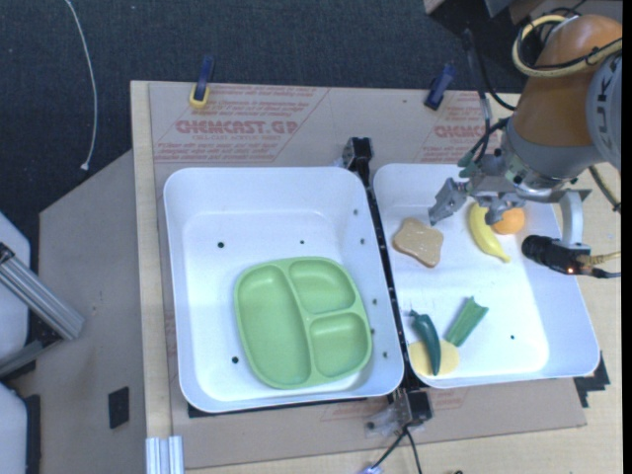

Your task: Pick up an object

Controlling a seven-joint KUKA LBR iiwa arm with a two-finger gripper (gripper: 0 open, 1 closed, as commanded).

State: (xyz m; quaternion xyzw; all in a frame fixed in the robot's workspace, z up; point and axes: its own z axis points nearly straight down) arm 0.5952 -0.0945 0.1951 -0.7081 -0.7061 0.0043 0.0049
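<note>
A cardboard-covered bench (296,117) on dark carpet was seen from above, bearing two shallow white bins side by side, with the arm (563,87) entering at the upper right of the frame. The gripper (472,197) was placed low over the upper part of the right bin (553,354); how far it was opened could not be told from this slant, and nothing could be made out as held in it. Directly beside it, at the right of centre, a banana (486,233) was lying, with a small orange fruit (510,221) touching it on the right. Just to the left of these, a tan piece shaped like a slice of bread (418,244) was resting on the bin floor. Lower in the same bin, near the bottom edge, a green leafy piece (465,321) and a dark green and yellow item (429,349) were found, well apart from the gripper. The left bin (197,215) was occupied by a green divided plate (301,320) in the lower centre of the frame. The step in hand was judged to be the approach to a grasp, the banana or the orange fruit being the likeliest target. The next move would call for alignment over a single item, since the two fruits touched and could be pushed aside together, followed by a closing and a lift to be checked.
</note>
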